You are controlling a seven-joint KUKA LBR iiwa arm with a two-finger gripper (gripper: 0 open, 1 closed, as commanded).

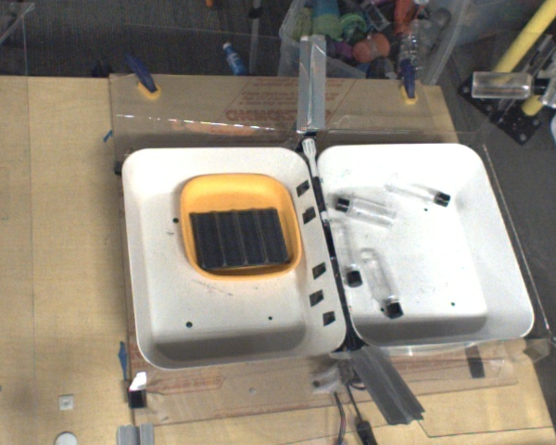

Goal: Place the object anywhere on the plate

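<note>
An orange plate [200, 195] with rounded corners sits in the left white bin [157, 313], towards its back half. On the plate lies a flat black rectangular object [239, 237] with several ridges running along it; it covers most of the plate's floor. In the right white bin [500, 276] lie three clear tubes with black caps: one near the back left [363, 209], one near the back middle [417, 194], and one towards the front left [380, 286].
A ridge with black marks [317, 239] divides the two bins. Behind the bench stands a clear tub of coloured toys [371, 7]. Bare wooden bench [46, 248] stretches to the left of the bins.
</note>
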